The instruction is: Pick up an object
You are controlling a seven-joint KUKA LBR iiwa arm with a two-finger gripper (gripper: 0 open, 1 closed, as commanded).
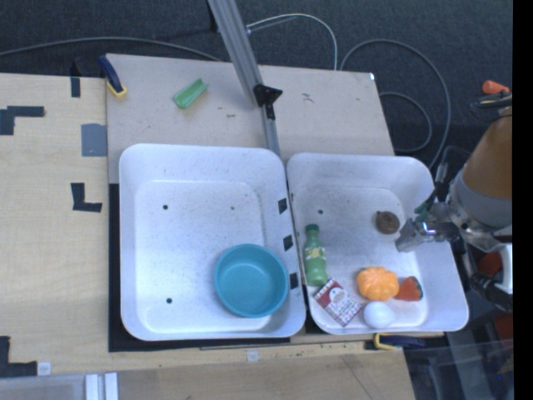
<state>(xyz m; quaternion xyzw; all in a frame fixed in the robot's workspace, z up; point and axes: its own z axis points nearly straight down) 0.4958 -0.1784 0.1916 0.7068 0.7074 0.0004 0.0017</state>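
As it reaches in over the right rim of the right bin [416,170], the robot's hand [414,236] hangs low above the bin floor, its metal fingers angled toward the left; whether they are spread or closed cannot be told from this angle, and nothing shows between them. Just to the hand's left, close to its tips but apart from them, lies a small brown round object [386,222] on the white floor. Below the hand, toward the near wall, an orange fruit [378,282] sits with a red piece [409,289] touching its right side and a white ball [378,314] just under it. Farther left of those, a red-and-white packet [336,301] lies tilted, and a green bottle [315,257] lies lengthwise near the wall between the bins. Behind the hand, to the right, the grey arm with its orange band [490,158] leaves the frame. Well to the hand's left, across the dividing walls, the left bin [146,169] holds a blue bowl [251,280] in its near right corner. Beyond both bins, on the desk [333,111], a green object [190,93] lies well apart from the hand, up and to the left, with a blue-and-yellow clamp [111,75] at the desk's far-left corner and a grey pole [236,36] slanting down to the bins' shared edge.
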